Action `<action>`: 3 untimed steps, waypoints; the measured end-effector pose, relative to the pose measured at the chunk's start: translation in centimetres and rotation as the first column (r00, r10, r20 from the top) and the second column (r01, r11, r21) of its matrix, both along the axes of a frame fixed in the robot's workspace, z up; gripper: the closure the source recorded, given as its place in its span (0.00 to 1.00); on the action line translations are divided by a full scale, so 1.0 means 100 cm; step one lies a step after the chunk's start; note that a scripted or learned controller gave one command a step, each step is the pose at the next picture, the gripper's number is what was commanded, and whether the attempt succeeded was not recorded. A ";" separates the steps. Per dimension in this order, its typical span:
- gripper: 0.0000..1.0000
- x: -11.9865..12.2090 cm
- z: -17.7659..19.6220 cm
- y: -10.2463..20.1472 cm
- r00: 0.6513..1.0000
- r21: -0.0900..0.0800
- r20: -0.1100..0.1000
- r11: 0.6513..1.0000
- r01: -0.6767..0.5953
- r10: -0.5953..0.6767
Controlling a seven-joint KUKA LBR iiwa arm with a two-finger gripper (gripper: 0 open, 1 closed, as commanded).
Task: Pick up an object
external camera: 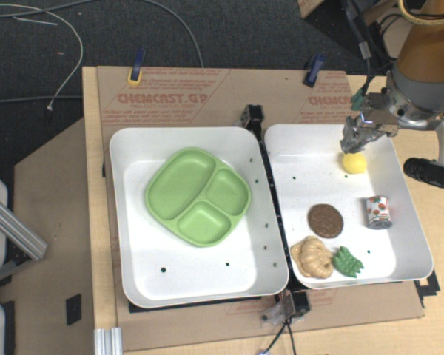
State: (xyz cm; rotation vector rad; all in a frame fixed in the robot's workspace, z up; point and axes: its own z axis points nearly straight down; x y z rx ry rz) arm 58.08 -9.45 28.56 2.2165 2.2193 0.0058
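Hovering just above the yellow lemon point(354, 162) near the right bin's point(414, 220) far wall, gripper point(354, 143); finger state impossible to tell. Best lowered straight, centred on the fruit, then closed gently, since round toys likely squirt sideways.

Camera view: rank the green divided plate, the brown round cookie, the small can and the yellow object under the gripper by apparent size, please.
1. green divided plate, by far the largest.
2. brown round cookie.
3. small can and yellow object: too close to rank, since the gripper covers part of the yellow one.
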 end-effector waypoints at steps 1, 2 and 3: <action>1.00 0.001 -0.005 0.049 1.000 0.003 -0.008 1.000 -0.004 0.004; 1.00 0.000 -0.031 0.098 1.000 0.002 -0.009 1.000 -0.001 0.001; 1.00 -0.010 -0.034 0.150 1.000 0.004 -0.010 1.000 -0.005 0.005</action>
